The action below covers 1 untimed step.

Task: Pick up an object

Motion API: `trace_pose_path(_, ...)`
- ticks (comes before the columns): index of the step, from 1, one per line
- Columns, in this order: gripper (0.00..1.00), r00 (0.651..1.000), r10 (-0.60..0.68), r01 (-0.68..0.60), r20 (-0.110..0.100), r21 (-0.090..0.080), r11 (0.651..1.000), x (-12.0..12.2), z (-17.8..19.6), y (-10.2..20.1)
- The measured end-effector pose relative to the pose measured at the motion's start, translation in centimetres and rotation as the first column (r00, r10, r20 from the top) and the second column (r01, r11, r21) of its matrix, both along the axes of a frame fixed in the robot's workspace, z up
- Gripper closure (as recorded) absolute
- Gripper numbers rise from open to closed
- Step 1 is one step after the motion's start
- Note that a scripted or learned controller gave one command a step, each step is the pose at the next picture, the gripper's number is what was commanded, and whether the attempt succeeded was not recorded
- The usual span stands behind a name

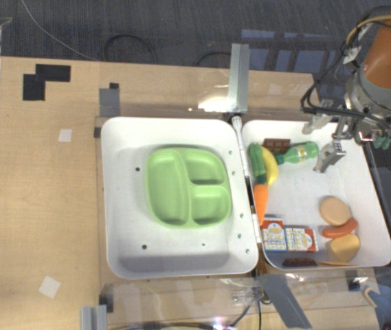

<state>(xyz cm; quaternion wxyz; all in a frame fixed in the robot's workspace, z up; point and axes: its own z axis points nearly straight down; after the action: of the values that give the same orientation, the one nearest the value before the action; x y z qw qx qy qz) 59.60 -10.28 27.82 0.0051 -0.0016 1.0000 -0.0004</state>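
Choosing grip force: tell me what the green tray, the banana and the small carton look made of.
Green tray: likely moulded plastic, matte, uniform colour with rounded compartments.
Banana: probably toy plastic, smooth, evenly yellow.
Small carton: looks like printed cardboard, flat faces; could be printed plastic.

Arm (387, 53) cut off by top and right edges; only orange band and wrist in frame. Gripper (326, 146) small, cluttered by cables; finger gap unreadable. Chocolate bar (276, 144) partly covered by banana (271, 166) and green bottle (298, 153). Carrot (260, 201) top tucked under banana and cucumber (257, 160). Print on small carton (288, 238) too small to read. Dark flat item (299, 261) at right bin's near rim, identity unclear.
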Motion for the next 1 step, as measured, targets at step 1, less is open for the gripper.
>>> trace_pose_path(1,0.0,0.996,0.085,-0.085,-0.015,0.004,0.996,5.17,-14.05,0.72)
